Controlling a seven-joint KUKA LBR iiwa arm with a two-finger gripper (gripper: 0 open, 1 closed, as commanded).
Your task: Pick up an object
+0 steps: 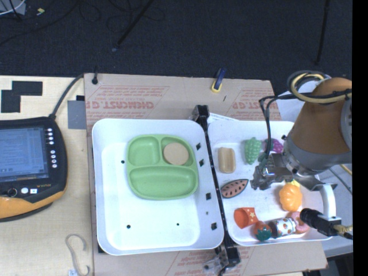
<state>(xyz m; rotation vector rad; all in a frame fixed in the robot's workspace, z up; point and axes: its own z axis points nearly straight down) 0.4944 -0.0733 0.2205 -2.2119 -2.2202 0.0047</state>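
Left bin [115,223]: shallow, white, smooth plastic with rounded corners; a few small dark spots on its floor.
Green tray [155,180]: matte green plastic, rounded, split into three compartments; sits in the upper part of the left bin.
Tan disc [175,153]: round, flat, pale brown; lies in the tray's upper right compartment.
Right bin [241,122]: same white plastic, touching the left bin along a black divider strip.
Tan block [227,159]: rounded oblong, bread-coloured, in the upper left of the right bin.
Green cluster [252,149]: bumpy, grape-like, just right of the tan block.
Purple item [277,146]: partly hidden behind the arm and cable; shape unclear.
Brown slice [234,187]: leaf-shaped, dark with speckles, below the tan block.
Orange fruit [291,197]: glossy, rounded, yellow top; just right of the gripper.
Red cup [245,217]: small, lying tilted near the front rim.
Small bottle [280,229]: on its side at the front rim, beside a green and red piece.
Gripper [263,178]: dark metal, low over the middle of the right bin, between brown slice and orange fruit; cannot tell its state, nothing visibly held.
Arm [319,128]: bulky orange-brown band, black cable looped above, covers the bin's upper right corner.
Surroundings: cardboard sheet [149,99] under bins; pendant [29,165] with lit screen at left.
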